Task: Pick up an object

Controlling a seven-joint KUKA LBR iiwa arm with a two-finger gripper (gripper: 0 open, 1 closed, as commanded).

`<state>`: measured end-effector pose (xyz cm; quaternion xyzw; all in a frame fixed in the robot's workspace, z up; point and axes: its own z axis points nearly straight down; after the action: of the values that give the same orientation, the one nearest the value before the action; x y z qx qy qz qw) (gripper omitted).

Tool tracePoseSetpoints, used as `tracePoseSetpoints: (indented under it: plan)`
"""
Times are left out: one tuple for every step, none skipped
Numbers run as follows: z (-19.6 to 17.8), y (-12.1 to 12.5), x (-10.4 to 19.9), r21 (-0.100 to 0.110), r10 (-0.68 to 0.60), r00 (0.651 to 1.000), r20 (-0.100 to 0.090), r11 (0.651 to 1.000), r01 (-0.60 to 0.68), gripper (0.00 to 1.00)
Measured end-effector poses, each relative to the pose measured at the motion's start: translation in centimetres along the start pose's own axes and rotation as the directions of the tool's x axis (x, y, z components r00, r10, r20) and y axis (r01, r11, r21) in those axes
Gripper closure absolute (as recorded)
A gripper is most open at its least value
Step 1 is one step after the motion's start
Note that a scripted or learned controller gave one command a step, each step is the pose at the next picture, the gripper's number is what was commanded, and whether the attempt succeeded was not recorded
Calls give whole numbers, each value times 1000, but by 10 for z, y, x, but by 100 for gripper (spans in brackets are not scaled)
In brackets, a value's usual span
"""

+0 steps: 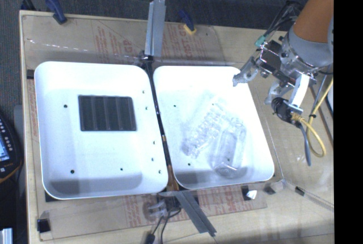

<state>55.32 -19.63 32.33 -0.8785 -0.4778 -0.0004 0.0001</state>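
Observation:
Two clear plastic objects lie in the right bin (170,95): a ribbed transparent tray-like piece (201,126) and a clear cup on its side (228,152), touching each other near the bin's front right. My gripper (245,76) hangs at the right bin's back right corner, above its rim and apart from both objects, with nothing seen between its fingers. The grey arm with its orange band (315,10) comes in from the upper right.
The left bin (51,84) holds a dark ribbed rectangular block (106,113). A metal bar (155,27) stands behind the gap between the bins. Blue clamps (55,8) sit on the bench's back edge. Cables (309,123) hang to the right of the bins.

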Motion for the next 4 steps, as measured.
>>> tracePoseSetpoints:
  plan:
    - [7,-7,-3,4,-480,877,0,877,480,0]
    - [-15,-17,-20,-1,-374,928,3,928,374,0]
    - [49,-37,21,6,-114,993,2,993,114,0]
    - [136,-51,6,6,281,960,3,960,-281,0]
